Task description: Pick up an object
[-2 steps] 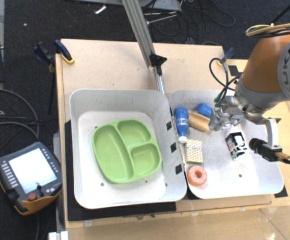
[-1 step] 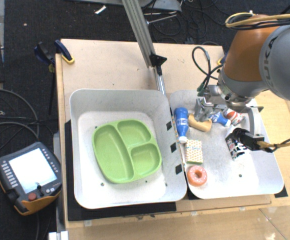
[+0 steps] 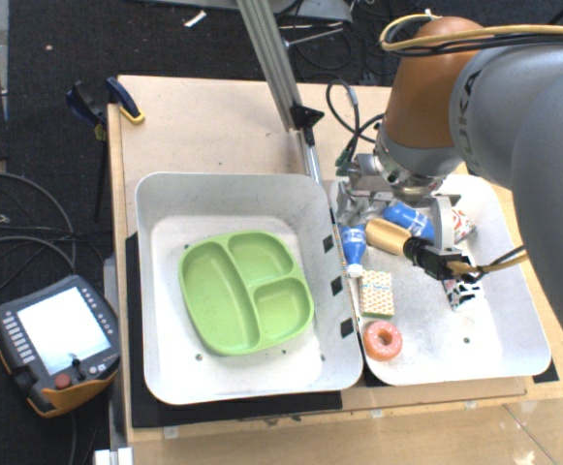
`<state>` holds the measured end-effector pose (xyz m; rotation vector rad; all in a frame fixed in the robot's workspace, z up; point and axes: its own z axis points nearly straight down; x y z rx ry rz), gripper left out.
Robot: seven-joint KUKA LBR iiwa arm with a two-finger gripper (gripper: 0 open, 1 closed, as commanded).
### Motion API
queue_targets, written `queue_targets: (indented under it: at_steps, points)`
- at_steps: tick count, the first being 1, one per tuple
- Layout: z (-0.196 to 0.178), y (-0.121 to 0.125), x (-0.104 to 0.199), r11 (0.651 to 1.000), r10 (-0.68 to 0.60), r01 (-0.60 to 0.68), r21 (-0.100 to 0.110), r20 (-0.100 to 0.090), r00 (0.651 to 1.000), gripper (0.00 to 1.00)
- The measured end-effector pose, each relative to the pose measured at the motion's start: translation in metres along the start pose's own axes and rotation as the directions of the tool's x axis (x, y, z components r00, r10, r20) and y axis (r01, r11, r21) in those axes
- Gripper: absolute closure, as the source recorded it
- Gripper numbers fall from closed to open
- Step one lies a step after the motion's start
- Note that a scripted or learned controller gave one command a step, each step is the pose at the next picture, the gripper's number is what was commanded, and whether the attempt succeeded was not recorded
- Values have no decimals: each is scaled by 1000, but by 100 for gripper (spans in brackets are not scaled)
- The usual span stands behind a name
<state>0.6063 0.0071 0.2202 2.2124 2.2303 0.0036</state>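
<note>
Table (image 3: 436, 417) near edge bare, both bins set side by side on it. Teach pendant (image 3: 53, 342) off the table, near left, on the floor.

Left bin (image 3: 165, 201): just a green divided plate (image 3: 247, 294), flat, roughly centred, compartments holding nothing. Wide and shallow, so probably a poor pick for a two-finger grasp.

Right bin (image 3: 514, 347): all the small stuff, packed toward its left wall.
- donut (image 3: 385, 340) nearest, flat, close to the near-left corner
- patterned square (image 3: 377, 294) just beyond it, flat, close beside but can't tell if touching
- blue-white tube (image 3: 354, 245) next, lying along the left wall, cap toward near
- small black-and-white item (image 3: 465, 294) off to the right, apart from the rest
- blue-yellow item (image 3: 402, 226) at the far end, partly under the wrist
- white-red item (image 3: 460, 226) right of that, half hidden by the arm

End effector (image 3: 386, 204) low over the far-left part of the right bin, right by the blue-yellow item and the tube's far end. Open or closed: can't tell, wrist blocking the view. Nothing visibly gripped. Pose reads as a straight-down grab into the far cluster; likely target the blue-yellow item, still in the bin. Clutter risk: tube and left wall both close.

Beyond the bins: metal pole (image 3: 276, 56) rising from between them, blue-yellow clamp (image 3: 116, 100) at the table's far-left corner.
</note>
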Motion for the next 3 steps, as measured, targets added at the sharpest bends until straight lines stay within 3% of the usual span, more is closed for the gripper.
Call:
queue_targets:
  at_steps: [2,3]
  points:
    - [5,37,91,1000,1,-1,-1,0,1000,100]
    - [5,36,88,1000,5,-5,2,2,1000,0]
